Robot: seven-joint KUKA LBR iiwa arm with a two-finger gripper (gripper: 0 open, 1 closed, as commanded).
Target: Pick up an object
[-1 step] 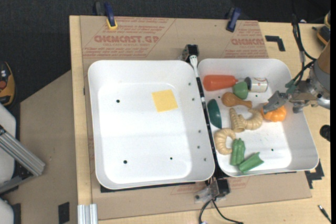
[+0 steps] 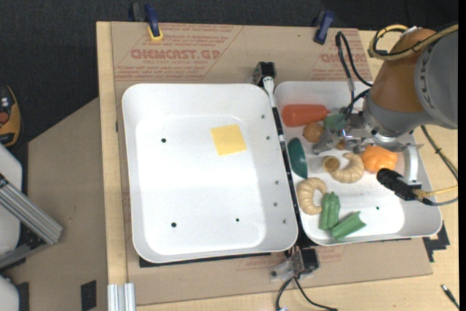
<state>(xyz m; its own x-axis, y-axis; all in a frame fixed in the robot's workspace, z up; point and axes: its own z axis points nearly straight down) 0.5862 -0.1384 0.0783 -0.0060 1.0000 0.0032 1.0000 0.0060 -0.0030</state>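
Bright, even overhead light; white bins (image 2: 196, 102) nearly glare out, shadows soft, focus slightly soft.

From up here I can't make out the gripper (image 2: 342, 133): the arm's grey wrist (image 2: 393, 109) sits right over it, so whether the fingers are apart or together is lost to me. The arm itself runs off the right edge of my view. The orange piece (image 2: 378, 158) is partly tucked under the wrist, and I can't tell what it is. A small brown item (image 2: 314, 132) beside the gripper is too small for me to name. The right bin (image 2: 408, 228) has its far right rim covered by the arm and cables. At the left edge, a dark object (image 2: 6, 116) is cut off.
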